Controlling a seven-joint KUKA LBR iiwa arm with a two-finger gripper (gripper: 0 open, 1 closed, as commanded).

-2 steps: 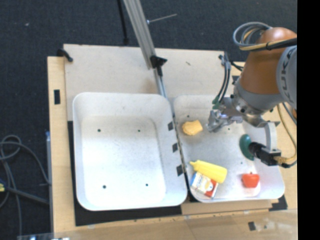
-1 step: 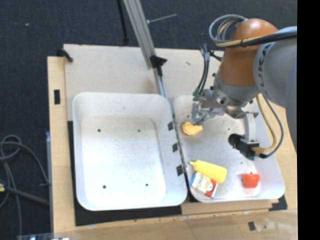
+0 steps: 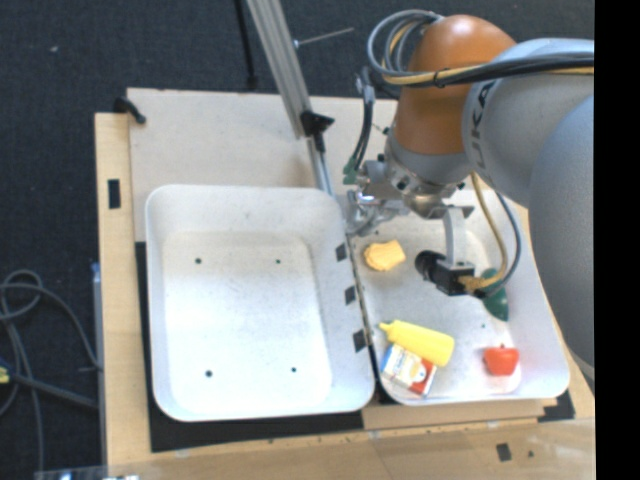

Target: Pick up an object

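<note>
Pincer: two-finger gripper [image 3: 363, 211] on the grey arm, upper middle of the frame, over the upper left corner of the shallow white right-hand bin [image 3: 445, 313]; wide or narrow cannot be told from this slant; nothing seen in its grasp.
Likely target: pale yellow rounded lump [image 3: 384, 256], just below and slightly right of the gripper, close to the wall shared with the shallow white left-hand bin [image 3: 240, 308].
Other candidates: yellow squeeze bottle [image 3: 418, 340] lying tilted and touching a small red-and-white box [image 3: 405, 371], lower middle; small red-orange piece [image 3: 501, 359], lower right, well apart.
Step in hand: probably lining up above the lump, descent not yet made.
Doing it well: centre over the lump, not the bin wall; come straight down; close only once low enough to span its sides.
Risk: snagging the shared rim, or squeezing a soft, rounded shape out sideways.
</note>
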